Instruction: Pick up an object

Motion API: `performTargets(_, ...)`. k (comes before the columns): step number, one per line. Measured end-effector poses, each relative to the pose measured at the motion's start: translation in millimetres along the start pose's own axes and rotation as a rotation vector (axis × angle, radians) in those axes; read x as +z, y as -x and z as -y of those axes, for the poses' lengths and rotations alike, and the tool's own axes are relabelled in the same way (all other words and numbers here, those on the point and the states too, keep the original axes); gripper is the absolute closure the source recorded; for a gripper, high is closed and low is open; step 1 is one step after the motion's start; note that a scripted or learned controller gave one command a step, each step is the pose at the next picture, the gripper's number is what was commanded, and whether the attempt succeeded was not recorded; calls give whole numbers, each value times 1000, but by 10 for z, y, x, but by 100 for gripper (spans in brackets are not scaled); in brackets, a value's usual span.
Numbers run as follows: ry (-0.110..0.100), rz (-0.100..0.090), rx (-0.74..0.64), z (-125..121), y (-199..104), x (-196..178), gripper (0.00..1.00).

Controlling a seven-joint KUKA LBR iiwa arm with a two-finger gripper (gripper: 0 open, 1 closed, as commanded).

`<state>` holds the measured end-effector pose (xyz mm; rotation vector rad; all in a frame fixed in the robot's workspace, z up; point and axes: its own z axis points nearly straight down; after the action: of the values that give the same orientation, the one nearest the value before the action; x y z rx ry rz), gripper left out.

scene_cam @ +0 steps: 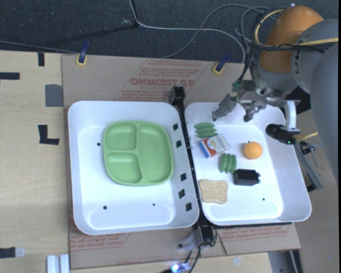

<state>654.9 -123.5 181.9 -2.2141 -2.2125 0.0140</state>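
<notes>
The right bin (pixel 290 206) holds the loose things on offer: a small round orange fruit (pixel 252 149), smooth and bright, lying toward the bin's right side; a flat green pea pod (pixel 204 129) near the upper left corner; just below it a little red, white and blue carton (pixel 213 146); a second, stubbier green pod (pixel 227 163) near the middle; a black block (pixel 246 177) beside that pod and below the fruit; and a tan slice of toast (pixel 213 191) at the lower left. The gripper (pixel 235 113) hangs over the bin's top edge with its jaws spread apart and nothing between them, well above the pea pod and clear of every item. In the left bin (pixel 85 206) lies a pale green divided plate (pixel 138 153) with three compartments. Both bins sit on the cardboard-covered counter (pixel 153 78).
</notes>
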Motion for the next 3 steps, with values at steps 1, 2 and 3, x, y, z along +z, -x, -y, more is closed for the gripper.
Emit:
performTargets(1,13,2,-2,-31,-2,-77,0)
performTargets(2,9,3,-3,-118,-3,417,0)
performTargets(3,11,0,-2,-120,-21,945,0)
